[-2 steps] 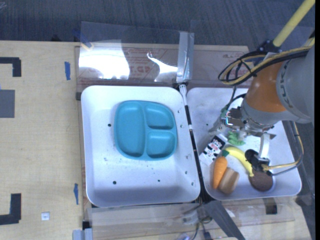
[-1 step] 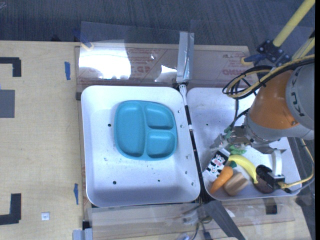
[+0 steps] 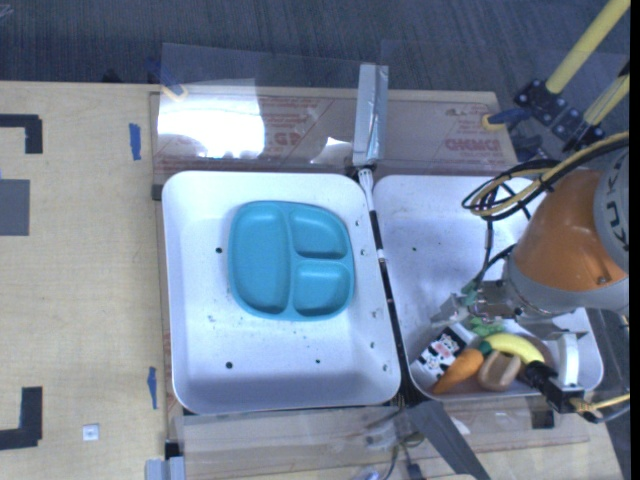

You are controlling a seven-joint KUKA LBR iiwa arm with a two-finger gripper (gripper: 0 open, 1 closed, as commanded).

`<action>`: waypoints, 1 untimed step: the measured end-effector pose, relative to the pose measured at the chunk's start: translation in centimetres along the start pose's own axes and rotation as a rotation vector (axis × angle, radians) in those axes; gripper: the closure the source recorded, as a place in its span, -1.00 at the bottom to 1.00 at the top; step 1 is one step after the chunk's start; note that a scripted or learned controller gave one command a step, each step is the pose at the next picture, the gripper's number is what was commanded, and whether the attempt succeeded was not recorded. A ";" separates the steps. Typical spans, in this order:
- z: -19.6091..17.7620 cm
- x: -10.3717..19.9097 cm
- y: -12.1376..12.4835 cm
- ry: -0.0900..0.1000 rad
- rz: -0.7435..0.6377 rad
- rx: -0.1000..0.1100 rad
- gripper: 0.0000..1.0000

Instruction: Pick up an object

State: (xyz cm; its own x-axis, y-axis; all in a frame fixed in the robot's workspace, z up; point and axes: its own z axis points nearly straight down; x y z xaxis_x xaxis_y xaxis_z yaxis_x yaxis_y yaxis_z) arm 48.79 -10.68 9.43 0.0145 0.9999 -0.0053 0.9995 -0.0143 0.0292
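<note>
While the grey arm (image 3: 600, 228) with its orange band (image 3: 568, 243) reaches in from 3 o'clock, its jaws (image 3: 478, 310) hang low over the right bin (image 3: 420, 228), just above a small heap of objects, and I cannot tell if they are spread or pressed together, because the wrist covers them. The heap lies at the 6 o'clock edge of this bin: a yellow banana (image 3: 515, 346), touching a brown rounded piece (image 3: 500, 370), an orange carrot-like piece (image 3: 462, 370) beside it, and a small black and white item (image 3: 438, 349) at the 9 o'clock side of the heap. Something printed is on this last item, but it is too small to read. Nothing is clearly seen between the jaws. In the left bin (image 3: 190, 298) a turquoise plate (image 3: 292, 259) with three compartments lies flat, near the middle. Behind both bins, at 12 o'clock, a clear plastic sheet (image 3: 260, 108) stands over cardboard (image 3: 440, 133) with faint red print, which glare and the slant make unreadable. On the wooden worktop (image 3: 80, 268), at 9 o'clock, there are black corner marks (image 3: 30, 133) and short strips of blue tape (image 3: 134, 140).
</note>
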 end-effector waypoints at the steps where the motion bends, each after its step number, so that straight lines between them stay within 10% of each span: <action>1: -9.3 2.7 -0.1 0.007 -0.097 0.021 -1.00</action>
State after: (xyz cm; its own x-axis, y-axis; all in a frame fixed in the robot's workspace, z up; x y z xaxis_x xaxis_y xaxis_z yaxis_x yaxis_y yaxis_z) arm 48.42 -7.89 18.74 -0.0825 0.9966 -0.0003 0.9966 0.0825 0.0081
